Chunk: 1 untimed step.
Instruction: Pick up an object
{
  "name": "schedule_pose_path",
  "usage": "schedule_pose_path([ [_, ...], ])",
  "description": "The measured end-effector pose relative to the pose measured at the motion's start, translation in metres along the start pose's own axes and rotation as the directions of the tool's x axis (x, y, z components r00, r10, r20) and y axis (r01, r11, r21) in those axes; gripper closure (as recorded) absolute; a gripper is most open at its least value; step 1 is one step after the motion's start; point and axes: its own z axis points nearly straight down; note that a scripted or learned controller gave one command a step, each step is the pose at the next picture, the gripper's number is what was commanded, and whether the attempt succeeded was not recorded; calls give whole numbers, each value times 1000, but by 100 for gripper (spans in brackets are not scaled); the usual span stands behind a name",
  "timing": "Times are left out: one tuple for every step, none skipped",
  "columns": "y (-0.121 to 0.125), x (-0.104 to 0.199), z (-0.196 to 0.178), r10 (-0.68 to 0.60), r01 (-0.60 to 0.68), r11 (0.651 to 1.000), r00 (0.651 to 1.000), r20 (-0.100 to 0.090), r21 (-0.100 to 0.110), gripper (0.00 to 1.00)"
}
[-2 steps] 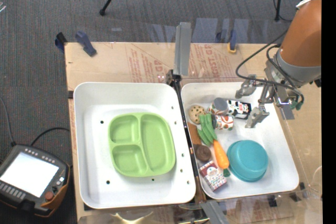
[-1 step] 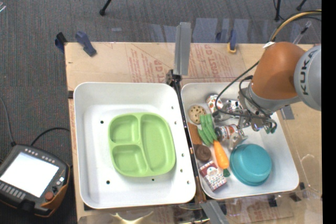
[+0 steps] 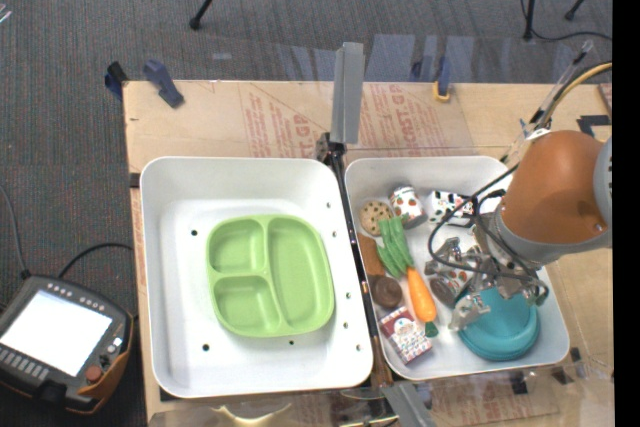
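The right white bin (image 3: 555, 300) holds several small items. A cookie (image 3: 376, 212) lies at its upper left, with green beans (image 3: 394, 246) and an orange carrot (image 3: 421, 295) below it. A brown round piece (image 3: 387, 291) sits by the left wall and a small printed carton (image 3: 407, 334) lies near the front. A teal bowl (image 3: 505, 330) rests in the front right corner. Two small patterned cups (image 3: 406, 204) (image 3: 447, 206) stand near the back. My gripper (image 3: 464, 303) hangs low in the bin, between the carrot and the bowl's left rim, under the orange wrist band.
The left white bin (image 3: 170, 215) carries a green divided plate (image 3: 270, 273). A grey upright post (image 3: 347, 95) stands behind the seam between the bins. A tablet (image 3: 55, 333) lies on the floor at lower left. Cables trail from the arm at the right.
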Motion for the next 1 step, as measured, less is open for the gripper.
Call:
schedule_pose_path([
  [69,24,0,-70,70,998,998,2,7,0],
])
